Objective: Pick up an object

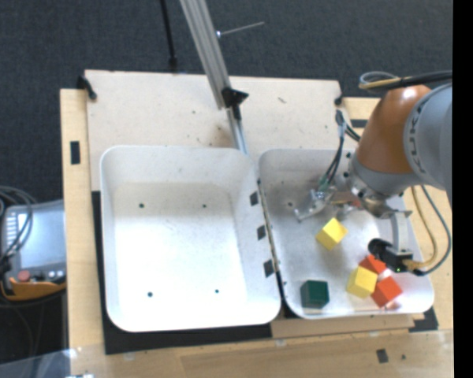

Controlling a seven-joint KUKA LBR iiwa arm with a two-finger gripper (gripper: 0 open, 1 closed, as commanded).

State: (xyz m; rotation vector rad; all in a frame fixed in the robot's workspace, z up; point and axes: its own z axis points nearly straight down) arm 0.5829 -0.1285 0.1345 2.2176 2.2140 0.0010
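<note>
The right bin (296,172) holds several small cubes. A yellow cube (331,233) lies near its middle and a dark green cube (315,293) sits at the front. At the front right, a second yellow cube (362,282), an orange cube (371,265) and a red-orange cube (388,290) huddle together. My gripper (310,208) hangs low over the bin's floor, just up and left of the middle yellow cube and apart from it. I see no object in it.
The left bin (181,235) sits beside the right one, sharing a raised rim (264,227). A slanted metal post (209,46) rises behind the bins. The arm's orange band (388,128) and black cables (390,254) overhang the right bin's right side.
</note>
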